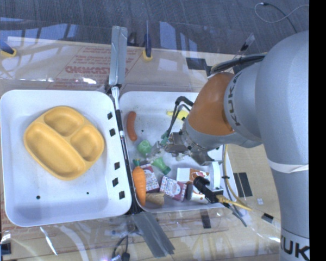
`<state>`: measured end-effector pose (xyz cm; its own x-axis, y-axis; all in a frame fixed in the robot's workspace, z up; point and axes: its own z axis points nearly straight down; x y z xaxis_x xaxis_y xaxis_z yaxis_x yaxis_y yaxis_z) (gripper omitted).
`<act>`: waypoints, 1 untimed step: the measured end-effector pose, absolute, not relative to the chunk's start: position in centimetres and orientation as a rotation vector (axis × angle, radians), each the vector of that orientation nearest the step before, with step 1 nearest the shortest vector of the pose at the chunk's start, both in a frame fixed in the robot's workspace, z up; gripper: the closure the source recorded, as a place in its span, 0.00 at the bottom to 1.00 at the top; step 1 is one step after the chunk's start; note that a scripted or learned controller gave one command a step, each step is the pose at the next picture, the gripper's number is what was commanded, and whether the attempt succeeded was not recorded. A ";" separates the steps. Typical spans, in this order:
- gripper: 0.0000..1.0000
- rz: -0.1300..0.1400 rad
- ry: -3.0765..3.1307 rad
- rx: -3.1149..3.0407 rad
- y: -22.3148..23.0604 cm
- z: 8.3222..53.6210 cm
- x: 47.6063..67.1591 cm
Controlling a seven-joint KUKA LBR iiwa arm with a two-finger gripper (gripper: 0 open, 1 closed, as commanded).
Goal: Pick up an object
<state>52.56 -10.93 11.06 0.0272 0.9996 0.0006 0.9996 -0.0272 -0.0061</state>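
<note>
Over the right bin (pixel 152 99) the tool (pixel 174 144) hangs low above the clutter — can't tell its state — just beside a green piece (pixel 145 147), with a sausage (pixel 131 125) up left and a carrot (pixel 138 185) below.

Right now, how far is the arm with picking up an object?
Done: the arm has reached over the right bin, its gripper low near the green items. In hand: nothing visibly held. Left: grasp and lift; carrot and sausage lie untouched.
</note>
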 end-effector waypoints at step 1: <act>0.00 0.000 -2.416 -2.007 -7.1 19.2 53.6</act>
<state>53.55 -7.11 19.19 -0.1832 0.9831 0.0006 0.9831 0.1832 -0.0008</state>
